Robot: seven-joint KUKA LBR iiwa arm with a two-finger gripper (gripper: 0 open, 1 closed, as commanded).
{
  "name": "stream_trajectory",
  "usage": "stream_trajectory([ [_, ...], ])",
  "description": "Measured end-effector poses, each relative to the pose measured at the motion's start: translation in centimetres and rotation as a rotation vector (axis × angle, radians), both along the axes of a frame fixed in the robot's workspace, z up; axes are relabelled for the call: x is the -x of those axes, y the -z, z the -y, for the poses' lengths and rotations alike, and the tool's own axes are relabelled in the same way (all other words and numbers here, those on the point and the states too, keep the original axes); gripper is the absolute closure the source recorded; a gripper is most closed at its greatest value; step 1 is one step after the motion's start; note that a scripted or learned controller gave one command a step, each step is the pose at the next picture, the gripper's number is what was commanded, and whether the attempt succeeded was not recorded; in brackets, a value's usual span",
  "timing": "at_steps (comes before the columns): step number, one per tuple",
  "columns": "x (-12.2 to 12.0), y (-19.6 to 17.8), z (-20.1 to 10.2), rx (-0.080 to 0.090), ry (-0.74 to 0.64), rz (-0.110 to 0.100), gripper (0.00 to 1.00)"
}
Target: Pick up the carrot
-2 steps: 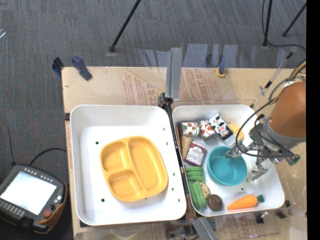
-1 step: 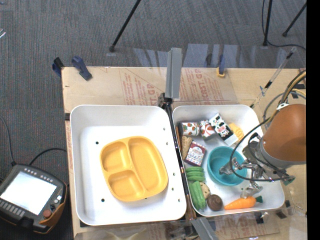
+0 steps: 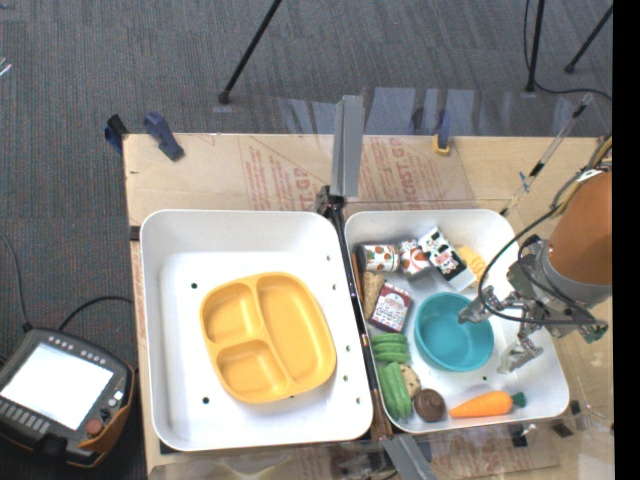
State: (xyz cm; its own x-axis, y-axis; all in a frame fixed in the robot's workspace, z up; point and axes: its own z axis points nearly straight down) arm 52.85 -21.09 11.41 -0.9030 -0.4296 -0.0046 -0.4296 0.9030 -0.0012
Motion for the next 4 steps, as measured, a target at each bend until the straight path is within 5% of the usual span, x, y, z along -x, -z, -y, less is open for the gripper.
stream_trajectory([
  [1,-11.8,-7.5,-1.6,-0.001,0.098,0.008,0.00],
  [2,-11.4,3.2,-0.1,-0.003,0.146,-0.010,0.00],
  [3,-9.1,2.6,0.2,-0.002,0.360,-0.003,0.00],
  [4,-3.7,2.6,0.1,-0.002,0.366,-0.004,0.00],
])
